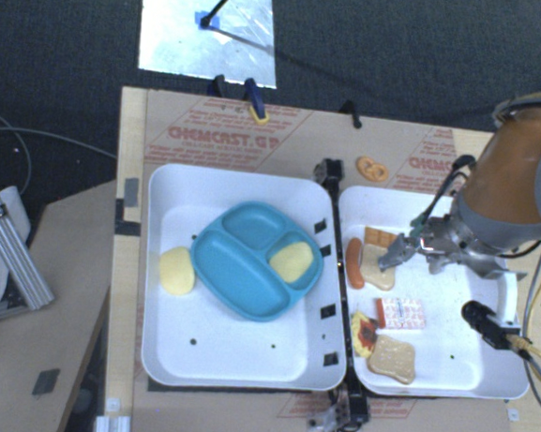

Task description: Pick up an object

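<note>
My gripper (401,251) hangs over the upper middle of the right bin (497,367), reaching in from the right. Just left of its tip lie a pale bread slice (376,269), an orange cracker (378,237) and a red sausage (354,263) along the bin's left wall. Nothing shows as held. Closer to the front lie a red-and-white packet (400,314), a toast slice (393,358) and a small red-yellow piece (364,330).
The left bin (174,348) holds a blue divided plate (247,274) with a yellow lump (292,259) in one compartment, and another yellow lump (177,271) beside it. A pretzel (372,168) lies on the cardboard behind the bins. A black divider (337,263) runs between the bins.
</note>
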